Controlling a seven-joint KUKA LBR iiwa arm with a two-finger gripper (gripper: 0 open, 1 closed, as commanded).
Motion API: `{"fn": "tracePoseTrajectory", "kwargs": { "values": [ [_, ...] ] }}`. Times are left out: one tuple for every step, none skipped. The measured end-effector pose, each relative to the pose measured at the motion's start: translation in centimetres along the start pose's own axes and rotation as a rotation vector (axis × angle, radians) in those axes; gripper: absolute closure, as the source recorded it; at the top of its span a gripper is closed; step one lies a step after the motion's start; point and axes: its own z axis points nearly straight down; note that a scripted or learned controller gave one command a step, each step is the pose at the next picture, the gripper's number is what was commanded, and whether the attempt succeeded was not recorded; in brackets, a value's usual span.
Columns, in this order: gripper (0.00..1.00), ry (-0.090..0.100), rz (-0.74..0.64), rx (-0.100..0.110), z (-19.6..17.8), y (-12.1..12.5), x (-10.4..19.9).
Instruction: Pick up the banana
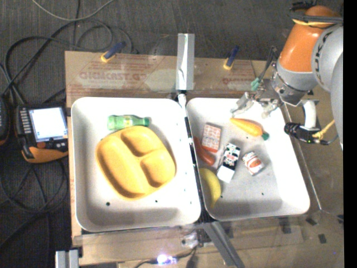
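The banana (211, 185), yellow with a greenish tinge, lies at the near left side of the right bin (290, 197), against the wall shared with the left bin. My gripper (257, 104) hangs over the far end of the right bin, well away from the banana and just above an orange carrot (248, 127). Its fingers stand open and nothing is between them.
Between the banana and the gripper lie a red-patterned packet (211, 137), a red sausage-like piece (203, 152), a small black-and-white carton (228, 161) and a red-and-white can (252, 162). The left bin (83, 205) holds a yellow divided plate (135, 161) and a green bottle (128, 121).
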Motion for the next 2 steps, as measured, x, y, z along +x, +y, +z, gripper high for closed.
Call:
{"fn": "tracePoseTrajectory", "kwargs": {
  "values": [
    [0.00,0.000,0.039,-0.002,10.1,-7.5,4.5],
    [0.00,-0.006,-0.131,-0.018,10.4,-14.9,5.2]
  ]
}}
